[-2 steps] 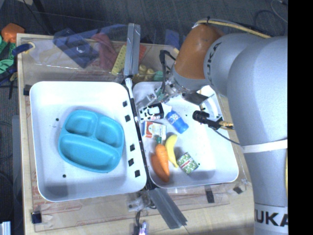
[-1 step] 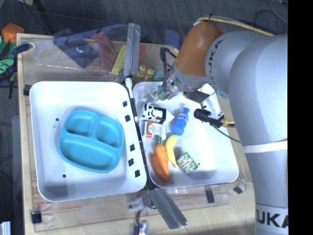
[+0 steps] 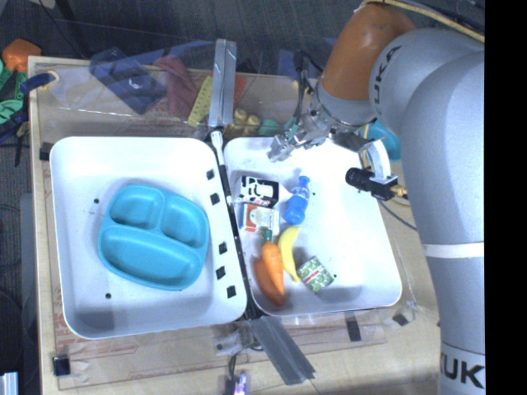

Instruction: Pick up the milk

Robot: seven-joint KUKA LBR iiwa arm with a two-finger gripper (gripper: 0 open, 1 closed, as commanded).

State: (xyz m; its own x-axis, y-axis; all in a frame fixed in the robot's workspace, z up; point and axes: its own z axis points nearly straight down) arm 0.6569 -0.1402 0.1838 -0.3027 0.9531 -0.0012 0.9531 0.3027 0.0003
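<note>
Here the tool (image 3: 290, 141) hangs over the far edge of the right bin (image 3: 362, 229), below the orange band of the arm (image 3: 428, 97); whether it is released or clenched cannot be told, since its tip is small and blurred against the white wall. No object is seen in its grasp. The arm reaches in from the right and covers the right side of the bench (image 3: 148, 348). The milk (image 3: 258, 192), a small carton with a black-and-white pattern, lies flat on the floor of the right bin near its left wall, just in front of and to the left of the tool, apart from it. A second small carton with red and green print (image 3: 261, 218) lies touching the milk on its near side. A blue bottle (image 3: 296, 202) lies just to the right of the milk. Nearer the front of the bin, a yellow banana (image 3: 289, 252) lies beside an orange carrot (image 3: 270, 275), and a small green packet (image 3: 314, 274) lies just to the right of the banana. The left bin (image 3: 74, 220) holds a blue divided plate (image 3: 154, 235), lying flat near its middle. The two bins stand side by side, touching along a dark strip.
</note>
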